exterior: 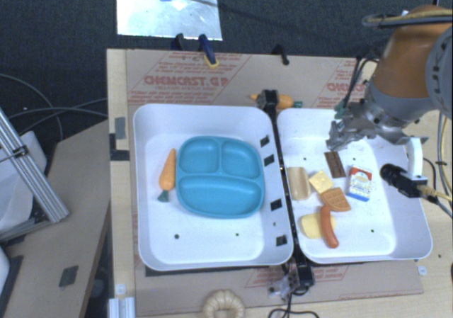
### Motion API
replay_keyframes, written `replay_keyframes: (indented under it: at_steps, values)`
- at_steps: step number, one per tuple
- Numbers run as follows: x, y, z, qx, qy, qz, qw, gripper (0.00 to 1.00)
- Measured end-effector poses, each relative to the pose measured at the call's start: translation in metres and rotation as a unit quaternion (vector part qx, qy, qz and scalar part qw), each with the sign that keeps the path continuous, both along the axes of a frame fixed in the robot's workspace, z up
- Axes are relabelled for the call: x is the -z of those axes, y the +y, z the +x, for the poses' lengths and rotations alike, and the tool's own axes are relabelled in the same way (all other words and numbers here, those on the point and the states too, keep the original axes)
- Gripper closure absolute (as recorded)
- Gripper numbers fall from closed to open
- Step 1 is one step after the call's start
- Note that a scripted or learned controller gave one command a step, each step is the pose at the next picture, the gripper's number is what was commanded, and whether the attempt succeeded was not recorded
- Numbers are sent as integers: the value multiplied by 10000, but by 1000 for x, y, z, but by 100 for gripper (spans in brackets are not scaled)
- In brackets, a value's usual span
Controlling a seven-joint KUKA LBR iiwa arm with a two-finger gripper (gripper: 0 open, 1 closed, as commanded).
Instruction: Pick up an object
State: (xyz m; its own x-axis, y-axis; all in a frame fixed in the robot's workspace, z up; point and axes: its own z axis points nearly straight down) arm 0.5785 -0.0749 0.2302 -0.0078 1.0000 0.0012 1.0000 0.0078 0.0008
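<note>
Hovering low over the upper part of the right bin [417,239], the pincer [338,137] points down and to the left; whether it is released or clenched I cannot tell, and nothing shows in its grip. Nearest to it is the brown chocolate bar [334,163], just below its tip on the bin floor, so the coming move looks like a short drop. That bar's long axis runs nearly up-and-down the view, its top leaning slightly left, toward the pincer.

A carrot [167,169] lies left of the divided plate [217,175] in the left bin [152,239].
</note>
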Motion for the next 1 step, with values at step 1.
replay_keyframes:
  at_steps: [1]
  values:
    - [-6,55,-21,-13,4,6,10000,100]
